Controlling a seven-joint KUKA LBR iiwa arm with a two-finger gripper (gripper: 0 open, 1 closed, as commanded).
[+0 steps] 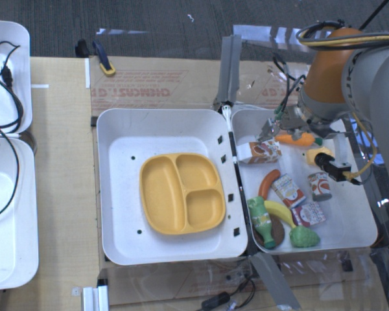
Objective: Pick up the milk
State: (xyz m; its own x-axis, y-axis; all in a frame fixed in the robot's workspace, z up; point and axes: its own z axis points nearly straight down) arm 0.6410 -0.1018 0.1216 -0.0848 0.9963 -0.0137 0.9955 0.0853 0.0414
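crowding the milk (259, 151) are a carrot (297, 138) to its right and a sausage (268, 183) nearer, with the gripper (270, 129) just above it, claw state untellable.

A robotics lab; cardboard-topped bench (58, 173), twin white bins (117, 193), loose cables (3, 102), toy food (282, 212)

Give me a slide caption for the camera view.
Hand poised over the milk in the right bin; yellow tray in the left.
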